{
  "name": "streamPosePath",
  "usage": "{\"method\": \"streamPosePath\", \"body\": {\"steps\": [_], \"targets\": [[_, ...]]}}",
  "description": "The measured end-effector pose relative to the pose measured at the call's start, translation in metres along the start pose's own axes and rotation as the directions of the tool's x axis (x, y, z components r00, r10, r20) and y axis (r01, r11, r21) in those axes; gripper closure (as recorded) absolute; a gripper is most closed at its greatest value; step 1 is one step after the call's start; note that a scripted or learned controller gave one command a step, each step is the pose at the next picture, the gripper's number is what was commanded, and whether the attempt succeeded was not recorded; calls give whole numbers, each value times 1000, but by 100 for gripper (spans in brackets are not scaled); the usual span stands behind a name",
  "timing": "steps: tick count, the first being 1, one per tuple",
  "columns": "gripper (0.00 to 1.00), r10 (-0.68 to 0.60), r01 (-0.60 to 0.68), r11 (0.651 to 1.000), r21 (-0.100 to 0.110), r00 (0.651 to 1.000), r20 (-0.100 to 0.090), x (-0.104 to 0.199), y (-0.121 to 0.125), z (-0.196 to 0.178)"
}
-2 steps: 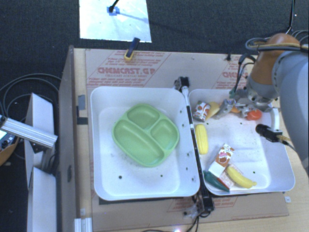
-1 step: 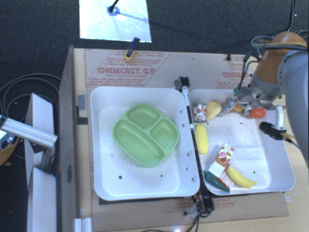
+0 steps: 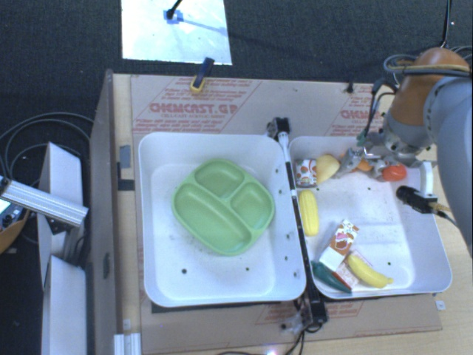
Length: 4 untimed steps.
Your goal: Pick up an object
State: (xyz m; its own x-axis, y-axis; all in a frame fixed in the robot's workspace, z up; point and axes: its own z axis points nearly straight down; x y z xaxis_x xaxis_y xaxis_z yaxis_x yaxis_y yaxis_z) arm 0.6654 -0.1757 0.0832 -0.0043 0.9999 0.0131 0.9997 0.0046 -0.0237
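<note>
**Gripper low at the back of the right bin, among the toy food**

Starting at the left: the left bin [image 3: 159, 272] sits on the cardboard-covered surface [image 3: 222, 102], and it carries a green divided plate [image 3: 223, 206], lying flat a little toward the bin's centre, three compartments facing up. A small yellow-and-blue clip [image 3: 200, 78] rests on the surface behind that bin.

Moving across the divider to the right bin [image 3: 414, 250]. Right against its left wall there's a small printed carton [image 3: 305, 172] at the back, and just in front of it a yellow corn cob [image 3: 308, 212], lying lengthwise along the wall. Beside the carton, a pale yellow lemon-like piece [image 3: 327, 167].

Toward the front of this bin, a cluster: a red-and-white juice box [image 3: 344, 237] tilted, a yellow banana [image 3: 367, 271] just to its right, and a dark green piece [image 3: 328, 278] at the front edge, touching the box's lower end.

Now the action corner. The grey arm [image 3: 451, 117] comes in from the right, orange band up top, and the gripper [image 3: 366, 156] is down at the back of the right bin. An orange piece [image 3: 363, 165] sits right at the fingers, and a red tomato-like piece [image 3: 395, 172] lies just to the right. Whether the fingers are spread or closed, I can't tell from this angle, nor whether anything is actually clamped.
</note>
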Motion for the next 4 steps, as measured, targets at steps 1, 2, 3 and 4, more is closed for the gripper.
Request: {"method": "streamPosePath", "body": {"steps": [1, 2, 3, 4], "targets": [[0, -2, 2, 1000, -1, 1000, -17, -9, 0, -9], [0, -7, 7, 1000, 6, 1000, -28, -12, 2, -8], [0, -1, 1, 1000, 0, 1000, 3, 0, 0, 0], [100, 2, -2, 1000, 9, 1000, 15, -8, -3, -9]]}}
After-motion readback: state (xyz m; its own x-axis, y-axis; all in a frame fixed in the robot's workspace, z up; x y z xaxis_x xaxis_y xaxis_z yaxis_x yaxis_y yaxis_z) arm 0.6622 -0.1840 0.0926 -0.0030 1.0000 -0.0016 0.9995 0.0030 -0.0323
